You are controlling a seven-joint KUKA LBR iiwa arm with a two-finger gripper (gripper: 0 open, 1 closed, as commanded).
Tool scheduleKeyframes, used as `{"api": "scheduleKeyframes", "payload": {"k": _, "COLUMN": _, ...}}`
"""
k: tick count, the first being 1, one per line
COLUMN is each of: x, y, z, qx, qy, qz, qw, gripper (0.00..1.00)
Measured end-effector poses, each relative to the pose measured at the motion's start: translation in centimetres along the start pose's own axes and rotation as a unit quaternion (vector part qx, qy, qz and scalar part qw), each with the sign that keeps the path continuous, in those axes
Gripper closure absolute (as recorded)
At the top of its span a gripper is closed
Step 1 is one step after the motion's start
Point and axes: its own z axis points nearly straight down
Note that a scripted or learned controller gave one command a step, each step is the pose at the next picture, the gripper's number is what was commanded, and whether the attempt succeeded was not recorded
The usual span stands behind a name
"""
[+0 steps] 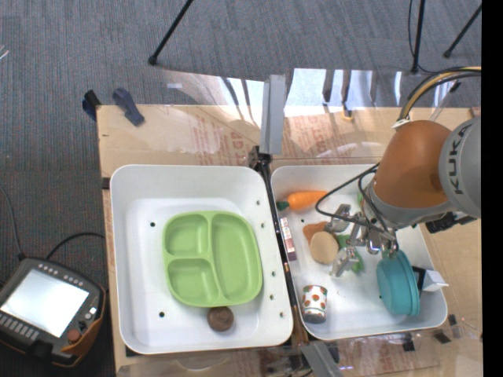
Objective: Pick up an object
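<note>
The gripper (pixel 346 251) hangs low in the right bin (pixel 355 319) with its fingers apart and nothing between them. The beige egg-shaped object (pixel 322 247) lies just to the camera's left of the fingertips — touching or nearly so, I judge — so a short sideways shift toward it is what the grasp turns on.

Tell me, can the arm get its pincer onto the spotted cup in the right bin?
Probably yes. The spotted cup stands alone near the bin's front-left corner, and the pincer hangs just above and right of it.
</note>
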Motion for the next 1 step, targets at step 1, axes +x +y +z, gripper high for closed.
{"api": "scheduleKeyframes", "payload": {"k": 1, "x": -3.39, "y": 5.04, "z": 0.08, "qx": -0.001, "qy": 0.000, "qz": -0.039, "qw": 0.9992, "gripper": 0.00}}
